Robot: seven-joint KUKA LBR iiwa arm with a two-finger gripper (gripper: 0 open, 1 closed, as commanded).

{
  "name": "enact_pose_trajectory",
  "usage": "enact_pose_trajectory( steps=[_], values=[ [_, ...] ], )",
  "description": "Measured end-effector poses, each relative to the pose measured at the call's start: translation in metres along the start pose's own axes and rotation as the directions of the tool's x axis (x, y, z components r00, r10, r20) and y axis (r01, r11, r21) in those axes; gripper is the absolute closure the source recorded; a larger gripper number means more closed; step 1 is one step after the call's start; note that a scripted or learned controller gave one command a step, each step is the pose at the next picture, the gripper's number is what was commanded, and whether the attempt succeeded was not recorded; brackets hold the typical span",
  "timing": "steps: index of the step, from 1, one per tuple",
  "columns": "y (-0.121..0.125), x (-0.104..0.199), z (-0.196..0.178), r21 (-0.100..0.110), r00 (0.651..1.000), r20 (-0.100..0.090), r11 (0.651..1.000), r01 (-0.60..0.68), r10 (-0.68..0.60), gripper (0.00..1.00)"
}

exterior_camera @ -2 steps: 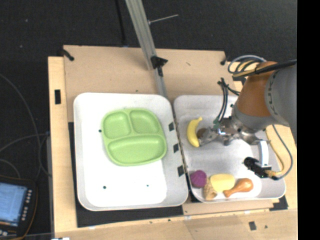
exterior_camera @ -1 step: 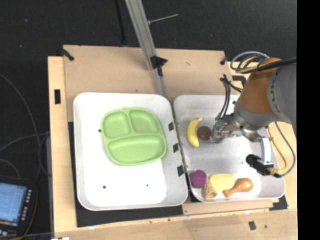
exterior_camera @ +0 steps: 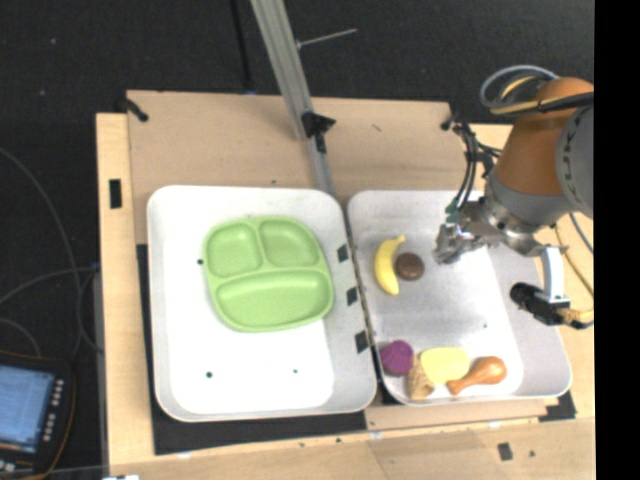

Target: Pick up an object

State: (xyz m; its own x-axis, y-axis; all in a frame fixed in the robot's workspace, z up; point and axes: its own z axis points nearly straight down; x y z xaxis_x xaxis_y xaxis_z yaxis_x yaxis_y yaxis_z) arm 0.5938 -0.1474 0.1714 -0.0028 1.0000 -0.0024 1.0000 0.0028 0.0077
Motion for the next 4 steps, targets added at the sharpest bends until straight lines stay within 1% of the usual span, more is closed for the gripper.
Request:
enact_pose_trajectory(
  steps=[1,2,4],
  values=[
    [0.002,-0.002,-0.042,0.002,1.0,0.0,1.0,0.0,0.0,1.0],
    [0.01,0.043,-0.04,0.006,1.0,-0.003,1.0,0.003,-0.003,1.0],
    [0.037,0.152,-0.033,0.006,1.0,-0.004,1.0,0.005,-0.005,1.0]
  ],
)
